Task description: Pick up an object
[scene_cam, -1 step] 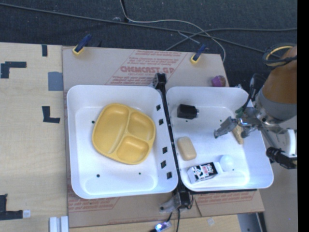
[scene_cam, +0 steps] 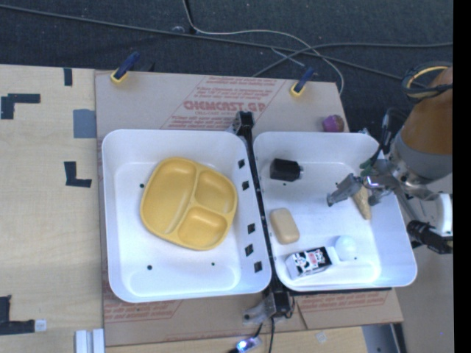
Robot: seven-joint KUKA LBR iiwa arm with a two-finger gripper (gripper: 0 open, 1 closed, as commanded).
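My gripper (scene_cam: 355, 195) hangs over the right part of the right bin (scene_cam: 390, 271), reaching in from the right under the grey and orange arm (scene_cam: 427, 134). A small tan piece (scene_cam: 363, 207) lies right at its tip; whether it is gripped cannot be made out. Elsewhere in this bin are a black block (scene_cam: 285, 170) at the back left, a tan soap-shaped bar (scene_cam: 284, 225) at the left, and a black-and-white bottle (scene_cam: 310, 261) with a white cap (scene_cam: 345, 248) near the front.
The left bin (scene_cam: 121, 271) holds a yellow divided plate (scene_cam: 189, 203). A black divider (scene_cam: 254, 197) runs between the bins. A purple ball (scene_cam: 333, 123) lies on the cardboard behind the right bin. Cables cross the dark floor at the back.
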